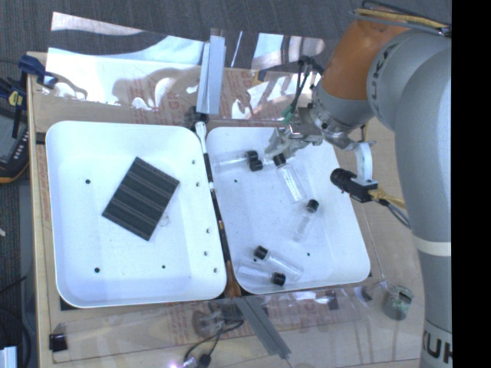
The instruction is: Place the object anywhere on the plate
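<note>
My arm (399,129) hides the right bin's (337,267) far corner. The dark ribbed plate (141,198) lies tilted in the left bin (69,244). Clear black-capped vials (268,263) are scattered in the right bin, hard to outline. My pincer (285,142) hangs over one vial (290,181); I cannot tell its spread.

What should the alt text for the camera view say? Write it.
A grey arm's tool hovers at the right bin's far edge, above clear vials with black caps scattered there. A dark ribbed plate lies in the left bin.
</note>
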Robot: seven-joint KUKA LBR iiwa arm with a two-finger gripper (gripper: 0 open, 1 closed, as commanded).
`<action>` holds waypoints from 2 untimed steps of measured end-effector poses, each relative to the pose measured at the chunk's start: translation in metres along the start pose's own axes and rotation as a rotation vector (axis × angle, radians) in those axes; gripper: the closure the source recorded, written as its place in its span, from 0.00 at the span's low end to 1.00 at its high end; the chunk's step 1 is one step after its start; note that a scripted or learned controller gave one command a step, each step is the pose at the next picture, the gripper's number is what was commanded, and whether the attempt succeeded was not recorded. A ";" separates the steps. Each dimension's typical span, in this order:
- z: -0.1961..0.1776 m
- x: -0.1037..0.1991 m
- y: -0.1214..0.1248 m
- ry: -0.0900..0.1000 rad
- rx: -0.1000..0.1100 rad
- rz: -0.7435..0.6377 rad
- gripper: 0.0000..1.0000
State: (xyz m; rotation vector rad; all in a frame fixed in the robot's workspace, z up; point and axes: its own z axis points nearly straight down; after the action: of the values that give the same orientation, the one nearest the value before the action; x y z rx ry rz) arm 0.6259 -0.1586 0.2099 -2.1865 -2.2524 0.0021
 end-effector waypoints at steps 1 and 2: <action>0.002 0.042 0.032 -0.001 -0.003 -0.177 1.00; -0.082 0.100 0.034 -0.001 -0.003 0.085 1.00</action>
State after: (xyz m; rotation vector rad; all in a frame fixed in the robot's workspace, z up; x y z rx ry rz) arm 0.6569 -0.0582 0.2921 -2.2821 -2.1593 0.0006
